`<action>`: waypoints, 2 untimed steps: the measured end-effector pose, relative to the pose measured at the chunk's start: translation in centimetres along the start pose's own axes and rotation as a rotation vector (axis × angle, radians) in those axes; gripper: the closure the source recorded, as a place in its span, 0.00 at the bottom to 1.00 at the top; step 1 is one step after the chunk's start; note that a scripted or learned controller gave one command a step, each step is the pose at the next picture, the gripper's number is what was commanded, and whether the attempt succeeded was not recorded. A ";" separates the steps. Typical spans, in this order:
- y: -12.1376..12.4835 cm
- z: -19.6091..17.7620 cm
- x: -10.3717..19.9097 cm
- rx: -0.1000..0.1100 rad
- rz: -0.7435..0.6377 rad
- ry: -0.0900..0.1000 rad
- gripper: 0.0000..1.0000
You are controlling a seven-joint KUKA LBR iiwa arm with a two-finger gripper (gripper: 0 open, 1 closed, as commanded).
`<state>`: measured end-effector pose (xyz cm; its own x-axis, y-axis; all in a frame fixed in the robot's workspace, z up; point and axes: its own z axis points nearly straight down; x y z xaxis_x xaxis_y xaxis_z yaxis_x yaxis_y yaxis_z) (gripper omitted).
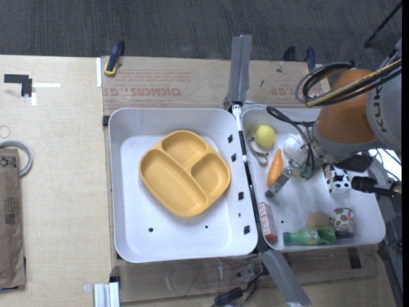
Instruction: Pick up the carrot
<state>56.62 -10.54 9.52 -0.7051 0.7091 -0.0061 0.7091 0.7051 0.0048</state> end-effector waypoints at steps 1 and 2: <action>3.4 0.0 -3.0 0.000 -0.117 0.001 0.00; 6.5 0.1 -5.6 0.011 -0.289 0.011 0.00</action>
<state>65.19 -9.93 9.47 -0.8781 0.4784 0.0055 0.4784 0.8781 -0.0061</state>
